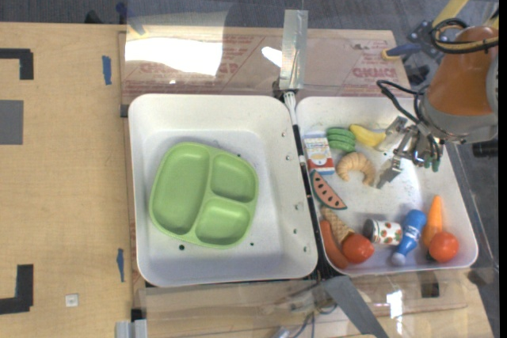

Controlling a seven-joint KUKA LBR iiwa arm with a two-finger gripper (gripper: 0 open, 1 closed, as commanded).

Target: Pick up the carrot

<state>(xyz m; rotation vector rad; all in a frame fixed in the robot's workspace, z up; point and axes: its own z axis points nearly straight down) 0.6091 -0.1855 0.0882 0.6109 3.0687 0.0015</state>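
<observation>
The carrot [434,218], small and orange, lies in the right bin [459,194] close to its right wall, tip pointing up, just above a red-orange ball [444,247]. My gripper [394,168] hangs over the middle of that bin, below the orange wrist band, up and to the left of the carrot and well apart from it. It stands right of a croissant [355,165]. It looks open, with nothing between its fingers.
Around the gripper lie a banana [367,135], a green pod [342,138], a small carton [317,150] and a watermelon slice [329,192]. A blue bottle [408,232], a can [386,232] and a tomato [358,249] sit left of the carrot. The left bin [150,123] holds a green divided plate [206,194].
</observation>
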